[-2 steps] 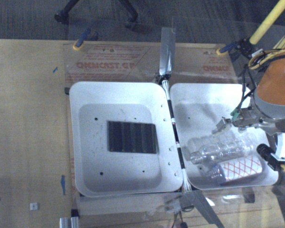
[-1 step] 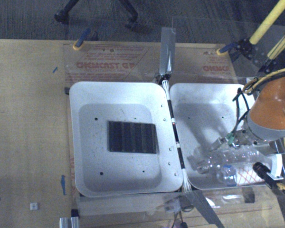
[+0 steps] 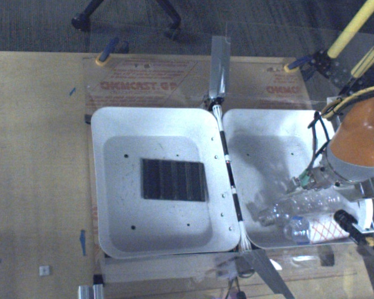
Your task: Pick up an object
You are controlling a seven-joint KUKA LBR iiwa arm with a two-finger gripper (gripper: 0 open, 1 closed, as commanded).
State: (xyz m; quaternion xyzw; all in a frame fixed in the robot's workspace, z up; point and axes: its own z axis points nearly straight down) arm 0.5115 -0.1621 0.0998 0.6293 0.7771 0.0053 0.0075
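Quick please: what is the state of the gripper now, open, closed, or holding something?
Gripper: cannot be told. It is low in the right bin, just above the clear plastic bottle; nothing is seen held.

Your arm (image 3: 355, 143) shows a rounded orange band above a grey wrist section. Black and yellow cables loop along its upper side. A small green fitting sits on the metallic tool (image 3: 311, 180), whose tip is blurred.
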